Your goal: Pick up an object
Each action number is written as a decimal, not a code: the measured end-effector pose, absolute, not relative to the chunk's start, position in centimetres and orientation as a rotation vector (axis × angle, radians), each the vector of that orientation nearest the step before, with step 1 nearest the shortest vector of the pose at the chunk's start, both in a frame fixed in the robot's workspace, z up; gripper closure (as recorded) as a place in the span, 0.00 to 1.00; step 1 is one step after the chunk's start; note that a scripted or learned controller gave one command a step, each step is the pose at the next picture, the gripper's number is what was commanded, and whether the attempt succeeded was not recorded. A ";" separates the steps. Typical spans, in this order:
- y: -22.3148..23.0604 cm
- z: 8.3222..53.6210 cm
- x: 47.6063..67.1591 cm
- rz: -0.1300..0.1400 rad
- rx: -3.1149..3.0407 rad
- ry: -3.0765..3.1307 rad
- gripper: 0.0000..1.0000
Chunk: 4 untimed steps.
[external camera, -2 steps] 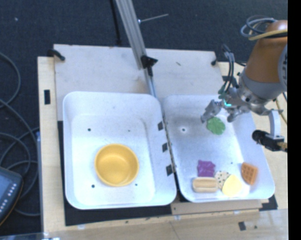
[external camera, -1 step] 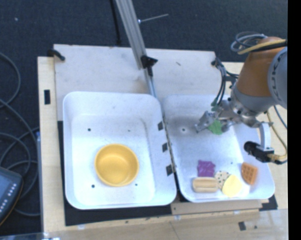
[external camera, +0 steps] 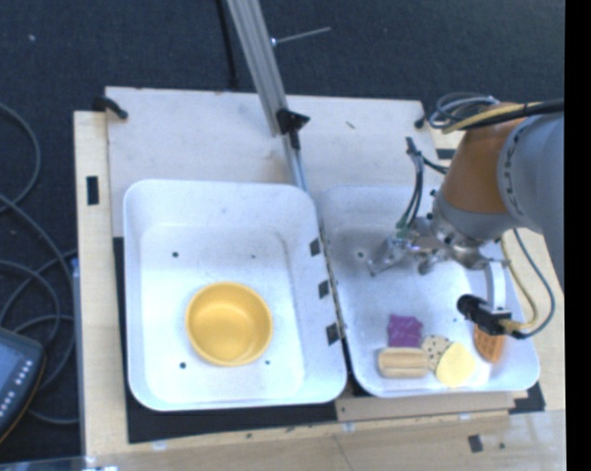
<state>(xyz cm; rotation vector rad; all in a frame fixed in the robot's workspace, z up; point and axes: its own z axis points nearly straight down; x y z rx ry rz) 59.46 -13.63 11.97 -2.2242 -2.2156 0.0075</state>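
Note:
My gripper (external camera: 386,258) hangs over the upper middle of the right bin (external camera: 347,226), above bare white floor, with nothing seen in it. The arm comes in from the right, its orange band (external camera: 475,173) above the wrist. Along the bin's near side lie a purple piece (external camera: 404,330), a tan bread-like roll (external camera: 402,363), a speckled cracker-like piece (external camera: 435,346), a pale yellow piece (external camera: 456,366) and an orange piece (external camera: 489,344) in the right corner. The purple piece is the closest to the gripper, a short way nearer the front edge.
A yellow bowl (external camera: 229,323) sits in the left bin (external camera: 148,263). A metal pole (external camera: 261,52) slants up from between the bins at the back. Cables (external camera: 516,292) loop from the wrist over the right bin's right side. A black part (external camera: 471,308) hangs near the orange piece.

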 end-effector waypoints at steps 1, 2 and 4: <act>-13.8 10.0 59.4 0.005 -2.226 -2.218 0.00; -13.9 11.2 59.6 -0.002 -2.234 -2.214 1.00; -14.6 23.0 58.6 -0.008 -2.223 -2.230 1.00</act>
